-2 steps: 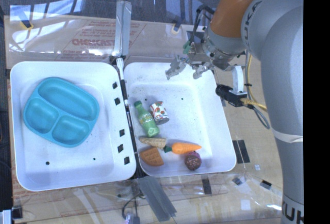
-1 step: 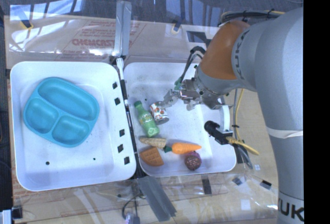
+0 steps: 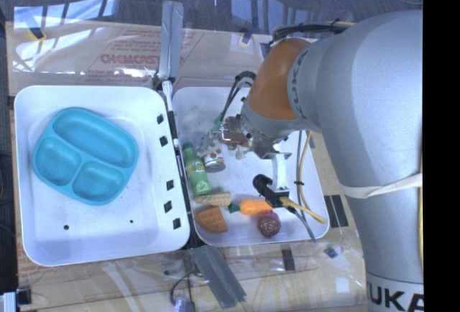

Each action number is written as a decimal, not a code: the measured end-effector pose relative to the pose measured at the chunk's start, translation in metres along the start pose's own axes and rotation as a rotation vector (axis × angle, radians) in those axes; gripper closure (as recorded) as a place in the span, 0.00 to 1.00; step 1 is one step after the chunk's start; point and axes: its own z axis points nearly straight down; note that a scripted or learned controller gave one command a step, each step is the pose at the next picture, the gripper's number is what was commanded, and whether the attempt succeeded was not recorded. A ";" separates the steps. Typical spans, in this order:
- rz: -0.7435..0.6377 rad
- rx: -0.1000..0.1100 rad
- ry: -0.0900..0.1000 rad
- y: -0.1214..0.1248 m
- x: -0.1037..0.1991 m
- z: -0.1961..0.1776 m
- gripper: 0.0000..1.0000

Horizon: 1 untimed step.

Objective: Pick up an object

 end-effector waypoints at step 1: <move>-0.003 0.002 0.000 0.000 0.000 -0.009 1.00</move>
